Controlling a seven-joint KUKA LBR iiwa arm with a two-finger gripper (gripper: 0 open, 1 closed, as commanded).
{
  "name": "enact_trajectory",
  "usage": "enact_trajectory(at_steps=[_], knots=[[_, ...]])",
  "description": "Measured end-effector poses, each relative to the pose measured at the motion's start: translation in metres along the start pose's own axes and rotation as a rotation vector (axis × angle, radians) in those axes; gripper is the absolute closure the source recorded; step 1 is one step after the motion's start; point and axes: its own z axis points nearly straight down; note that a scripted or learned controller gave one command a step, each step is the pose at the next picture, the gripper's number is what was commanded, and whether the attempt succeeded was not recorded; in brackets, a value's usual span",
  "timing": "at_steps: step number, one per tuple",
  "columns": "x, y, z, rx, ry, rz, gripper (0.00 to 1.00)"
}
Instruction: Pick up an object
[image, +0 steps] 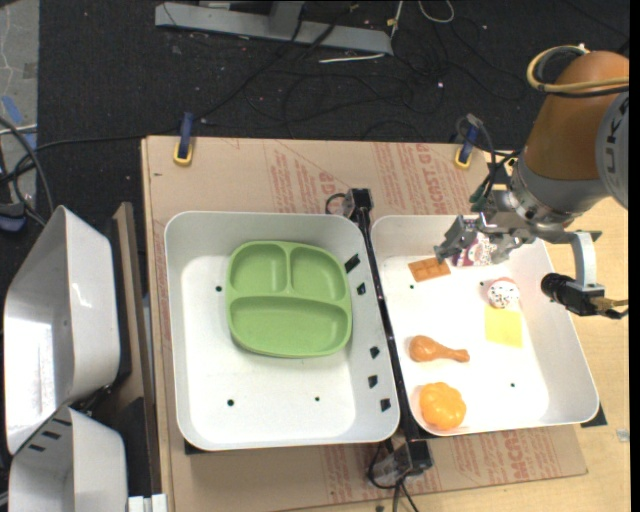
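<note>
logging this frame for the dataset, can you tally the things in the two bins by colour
green: 1, the divided plate in the left bin
orange: 3, the waffle, the drumstick and the orange pepper in the right bin
yellow: 1, the cheese slice
white with spots: 1, the round piece
total: 6

Faint, illegible red print across the cardboard sheet (300, 170).
</note>
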Motion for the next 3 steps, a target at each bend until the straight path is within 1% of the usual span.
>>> enact_trajectory(at_steps=[1,2,3], knots=[[0.005,0.003,0.063,0.002,0.001,-0.001,0.0],[0.012,0.005,0.108,-0.002,0.0,-0.003,0.0],[0.012,0.006,0.095,-0.005,0.0,-0.001,1.0]])
